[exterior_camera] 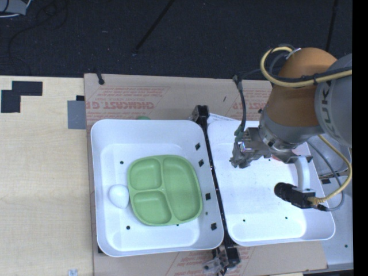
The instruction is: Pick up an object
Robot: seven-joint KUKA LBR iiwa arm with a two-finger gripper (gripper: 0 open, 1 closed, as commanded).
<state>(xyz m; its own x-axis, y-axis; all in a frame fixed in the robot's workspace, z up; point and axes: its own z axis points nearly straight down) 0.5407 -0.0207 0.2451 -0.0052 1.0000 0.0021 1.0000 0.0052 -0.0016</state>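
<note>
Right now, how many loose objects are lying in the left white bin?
2: a green three-compartment plastic plate in the middle, and a small white egg-shaped ball touching its left edge.

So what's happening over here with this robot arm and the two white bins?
A grey and orange arm reaches in from the right, its gripper low over the right bin, near that bin's upper left area. Nothing shows between its fingers. The left bin holds a green divided plate with three compartments and a small white ball resting against the plate's left edge. Neither object has been picked up yet.
</note>
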